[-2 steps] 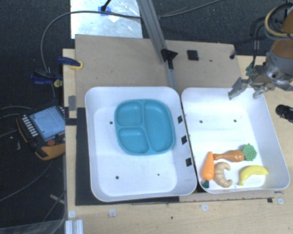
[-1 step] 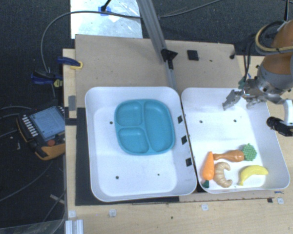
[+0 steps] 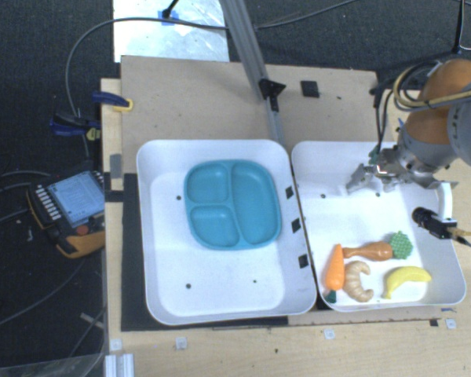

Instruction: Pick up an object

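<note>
My gripper [image 3: 363,177] hangs over the upper part of the right bin [image 3: 322,163], its grey fingers [image 3: 355,182] pointing left, open, with nothing between them. The toy food lies apart from it in the bin's lower half. There I see an orange carrot [image 3: 334,268], a brown drumstick [image 3: 369,250], a green broccoli [image 3: 401,244], a tan croissant-like piece [image 3: 359,281] and a yellow banana [image 3: 406,279].
The left bin [image 3: 161,234] holds a blue divided plate [image 3: 232,203]. A grey pole [image 3: 247,38] slants down to the bins' back edge. Cables and a black fitting [image 3: 429,223] hang by the arm at the right. A handheld device [image 3: 69,203] lies off the bench's left.
</note>
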Action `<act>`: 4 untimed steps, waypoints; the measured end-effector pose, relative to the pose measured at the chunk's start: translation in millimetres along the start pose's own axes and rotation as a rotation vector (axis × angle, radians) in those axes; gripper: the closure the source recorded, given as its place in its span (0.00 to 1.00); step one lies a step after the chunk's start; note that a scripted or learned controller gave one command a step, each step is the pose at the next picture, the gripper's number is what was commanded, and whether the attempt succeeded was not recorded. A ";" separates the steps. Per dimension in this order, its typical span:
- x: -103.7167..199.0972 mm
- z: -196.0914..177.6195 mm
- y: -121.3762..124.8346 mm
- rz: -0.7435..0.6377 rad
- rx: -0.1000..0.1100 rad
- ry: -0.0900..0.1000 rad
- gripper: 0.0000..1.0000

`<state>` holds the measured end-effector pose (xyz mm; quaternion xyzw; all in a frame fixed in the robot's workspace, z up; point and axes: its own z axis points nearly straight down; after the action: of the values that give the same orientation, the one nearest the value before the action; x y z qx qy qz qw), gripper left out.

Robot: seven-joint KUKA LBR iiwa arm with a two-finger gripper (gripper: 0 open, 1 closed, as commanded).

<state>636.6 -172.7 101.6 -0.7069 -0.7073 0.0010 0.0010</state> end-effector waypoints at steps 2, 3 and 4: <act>0.9 -79.1 9.1 -0.004 -0.012 -0.002 1.00; -7.1 -137.6 16.6 -0.005 -0.011 -0.003 1.00; -7.1 -192.7 18.0 -0.006 -0.011 -0.002 1.00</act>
<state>655.1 -179.8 294.2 -0.7048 -0.7094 -0.0022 -0.0035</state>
